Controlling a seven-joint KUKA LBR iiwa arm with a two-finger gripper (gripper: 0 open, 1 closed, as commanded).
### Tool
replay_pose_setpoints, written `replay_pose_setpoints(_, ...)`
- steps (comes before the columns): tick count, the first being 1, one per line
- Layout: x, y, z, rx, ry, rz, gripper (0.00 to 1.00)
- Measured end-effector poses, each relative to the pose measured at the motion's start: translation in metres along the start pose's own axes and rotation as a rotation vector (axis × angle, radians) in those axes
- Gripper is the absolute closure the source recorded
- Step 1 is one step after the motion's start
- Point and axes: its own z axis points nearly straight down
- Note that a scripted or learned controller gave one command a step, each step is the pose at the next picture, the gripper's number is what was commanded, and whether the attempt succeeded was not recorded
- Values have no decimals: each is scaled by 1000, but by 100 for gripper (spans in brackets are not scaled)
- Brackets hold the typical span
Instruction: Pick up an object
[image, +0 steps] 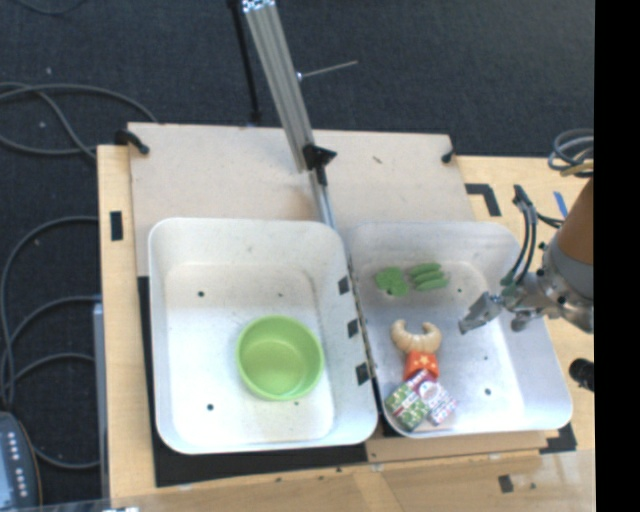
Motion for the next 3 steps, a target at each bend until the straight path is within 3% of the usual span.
replay_pose_setpoints(1,0,0,0,-1,0,1,0)
replay_pose_setpoints(3,0,5,104,1,-4,5,0)
